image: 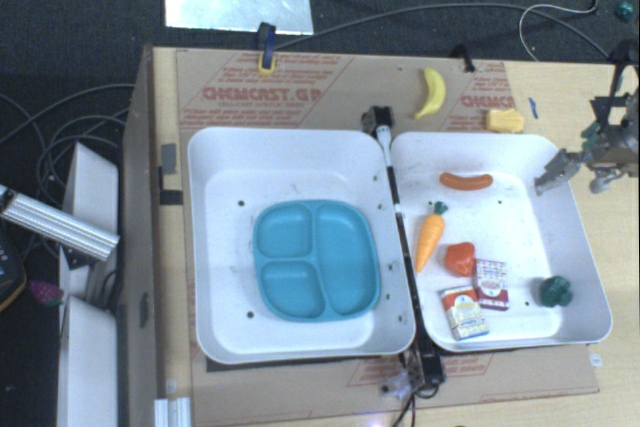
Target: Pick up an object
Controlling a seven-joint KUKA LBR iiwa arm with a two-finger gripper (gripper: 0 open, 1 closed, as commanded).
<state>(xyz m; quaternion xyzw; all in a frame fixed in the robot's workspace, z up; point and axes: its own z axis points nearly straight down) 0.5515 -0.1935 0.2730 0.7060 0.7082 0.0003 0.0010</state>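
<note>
Nearest the camera in the right bin (585, 245) is a small carton (465, 312), lying flat by the near wall, with a second red-and-white packet (490, 284) touching it on the far right side. Just left of that packet sits a red pepper-looking thing (459, 258), and a carrot (429, 237) lies tilted beside it, close to the divider between the bins. A dark green lump (555, 291) (can't tell what it is, too small) sits in the near right corner, apart from the rest. A sausage (466, 180) lies farther back in the same bin, on its own.

So which one gets picked? Any of those, I guess. The claw (600, 160) is way over at the right edge of the scene, hanging above the far right rim of that bin, and nothing is between its fingers. It's blurry and half cut off there, so I honestly can't tell how wide it is. The sausage is the closest item to it, off to its left; everything else is nearer the camera and well apart from it. Nothing sits between claw and sausage.

Left bin (215, 245) holds a blue divided plate (316, 258). Outside the bins, on the bench at the far side, lie a banana (432, 92) and a yellow block (505, 121).
</note>
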